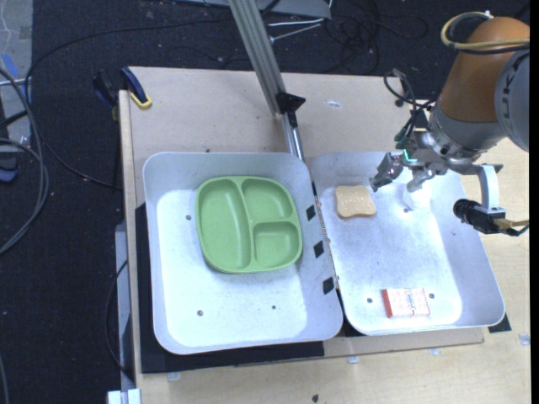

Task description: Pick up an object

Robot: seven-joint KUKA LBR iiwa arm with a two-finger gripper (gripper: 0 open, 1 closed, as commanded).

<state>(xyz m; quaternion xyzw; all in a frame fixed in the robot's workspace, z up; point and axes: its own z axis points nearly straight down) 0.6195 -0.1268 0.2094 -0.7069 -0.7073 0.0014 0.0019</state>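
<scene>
A tan slice of toast (354,202) lies near the back left of the right bin (455,251). A small red and white box (408,302) rests flat near that bin's front edge. My gripper (399,175) hangs over the back of the right bin, to the right of the toast and apart from it. Its fingers stand open with nothing between them.
A green divided plate (249,223) sits in the left bin (177,310). A grey metal pole (263,53) slants down to the gap between the bins at the back. A blue and yellow clamp (135,87) lies at the bench's back left corner.
</scene>
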